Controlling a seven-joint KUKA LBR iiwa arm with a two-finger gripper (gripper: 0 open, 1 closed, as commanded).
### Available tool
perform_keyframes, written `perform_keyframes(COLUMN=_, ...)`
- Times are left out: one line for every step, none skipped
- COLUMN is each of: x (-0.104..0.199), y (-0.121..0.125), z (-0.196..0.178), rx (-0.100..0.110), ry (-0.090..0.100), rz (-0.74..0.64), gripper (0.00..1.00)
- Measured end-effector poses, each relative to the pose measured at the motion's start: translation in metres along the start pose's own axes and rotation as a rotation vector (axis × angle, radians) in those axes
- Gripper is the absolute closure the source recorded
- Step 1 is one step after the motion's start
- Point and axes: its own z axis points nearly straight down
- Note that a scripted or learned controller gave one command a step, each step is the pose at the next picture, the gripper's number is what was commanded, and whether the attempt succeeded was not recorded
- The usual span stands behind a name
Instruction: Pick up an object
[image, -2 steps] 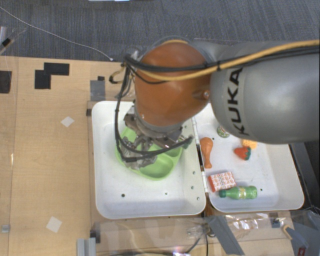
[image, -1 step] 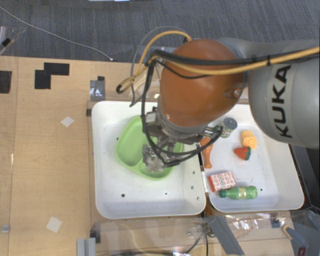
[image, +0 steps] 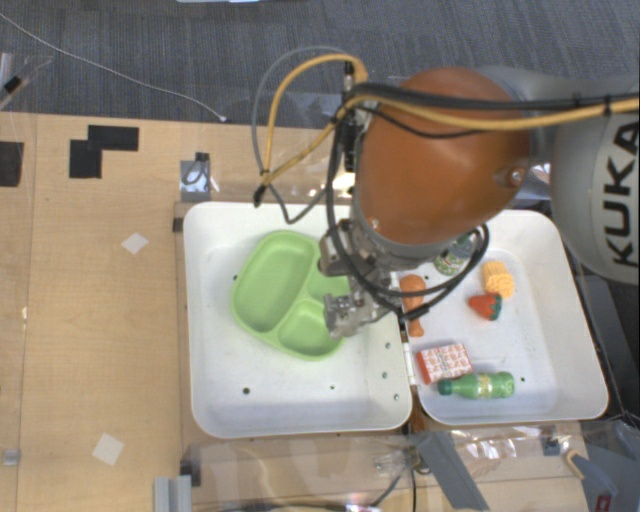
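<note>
Left bin (image: 230, 400) held a green divided dish (image: 272, 290), lying slightly askew toward the bin's right half. Gripper (image: 345, 315) sat low at the dish's right edge, apparently touching its rim; whether it was clenched or released could not be told under the wrist. Right bin (image: 570, 390) held a carrot (image: 412, 290), corn cob (image: 499, 279), strawberry (image: 486, 307), red patterned box (image: 443, 361), and a green bottle (image: 480, 385) lying on its side.
</note>
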Motion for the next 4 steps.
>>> perform_keyframes(x=0.034, y=0.005, z=0.050, rx=-0.005, ry=0.001, rz=-0.307, gripper=1.00)
perform_keyframes(x=-0.015, y=0.002, z=0.106, rx=-0.009, ry=-0.002, rz=-0.644, gripper=1.00)
perform_keyframes(x=-0.069, y=-0.012, z=0.118, rx=-0.004, ry=-0.003, rz=-0.402, gripper=1.00)
perform_keyframes(x=-0.068, y=-0.006, z=0.055, rx=-0.002, ry=-0.002, rz=-0.926, gripper=1.00)
